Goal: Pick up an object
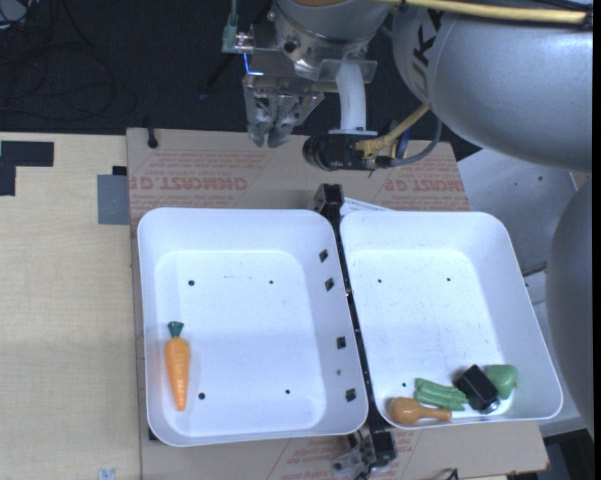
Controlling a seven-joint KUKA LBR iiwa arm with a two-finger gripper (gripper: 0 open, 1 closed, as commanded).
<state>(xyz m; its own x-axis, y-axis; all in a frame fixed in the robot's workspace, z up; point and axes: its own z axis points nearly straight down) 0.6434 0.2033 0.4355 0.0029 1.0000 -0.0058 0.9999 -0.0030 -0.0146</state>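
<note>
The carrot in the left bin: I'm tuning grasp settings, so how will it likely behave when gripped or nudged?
The carrot looks like a smooth moulded toy, so probably stiff and light. Its round, tapered body may roll or pivot if pushed from the side. The glossy skin could slip toward the narrow tip, so a grip near the thick end by the green top seems safer.

Two shallow white bins, left [155,268] and right [525,298], sat side by side, touching along a black clip strip [342,298]. Beneath them lay a cardboard sheet [195,173] with red lettering, on a pale wooden bench [50,318] bearing black markers [15,163].
</note>
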